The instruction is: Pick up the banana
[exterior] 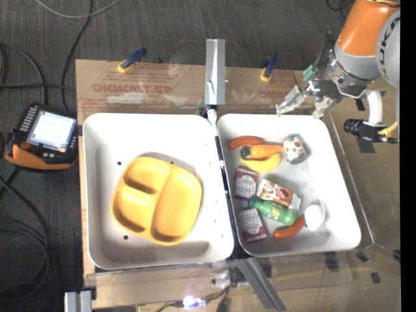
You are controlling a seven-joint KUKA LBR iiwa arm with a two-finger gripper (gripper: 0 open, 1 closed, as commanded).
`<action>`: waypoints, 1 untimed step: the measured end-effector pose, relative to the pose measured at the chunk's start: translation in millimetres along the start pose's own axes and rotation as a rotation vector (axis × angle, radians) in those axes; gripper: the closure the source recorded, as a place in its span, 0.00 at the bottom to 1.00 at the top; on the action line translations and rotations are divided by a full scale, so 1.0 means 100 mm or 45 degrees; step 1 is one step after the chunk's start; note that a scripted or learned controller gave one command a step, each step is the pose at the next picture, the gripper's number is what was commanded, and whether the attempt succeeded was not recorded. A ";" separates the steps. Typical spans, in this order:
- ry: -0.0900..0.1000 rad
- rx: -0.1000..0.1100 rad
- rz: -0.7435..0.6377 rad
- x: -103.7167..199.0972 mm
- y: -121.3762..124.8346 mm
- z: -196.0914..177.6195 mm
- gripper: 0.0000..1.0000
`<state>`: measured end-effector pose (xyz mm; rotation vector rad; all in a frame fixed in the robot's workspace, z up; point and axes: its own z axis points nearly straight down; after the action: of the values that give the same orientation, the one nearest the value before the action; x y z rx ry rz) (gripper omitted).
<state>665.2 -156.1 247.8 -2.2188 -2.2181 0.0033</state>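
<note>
The yellow banana (261, 164) lies in the right bin (338, 174), near its back, partly under an orange carrot (266, 151). A red sausage (243, 142) lies just behind them. My gripper (300, 105) hangs above the back rim of the right bin, up and to the right of the banana. Its two fingers are spread apart with nothing between them.
The right bin also holds a small patterned cup (294, 149), snack packets (246, 182), a green bottle (273, 210), a white egg (313, 217) and another sausage (289, 229). The left bin (97, 142) holds a yellow divided plate (158, 199). A teach pendant (43, 137) sits far left.
</note>
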 end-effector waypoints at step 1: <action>-0.007 -0.022 -0.144 0.31 -0.19 1.44 0.00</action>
<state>645.9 -125.4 104.0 -2.1004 -2.3517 -0.0102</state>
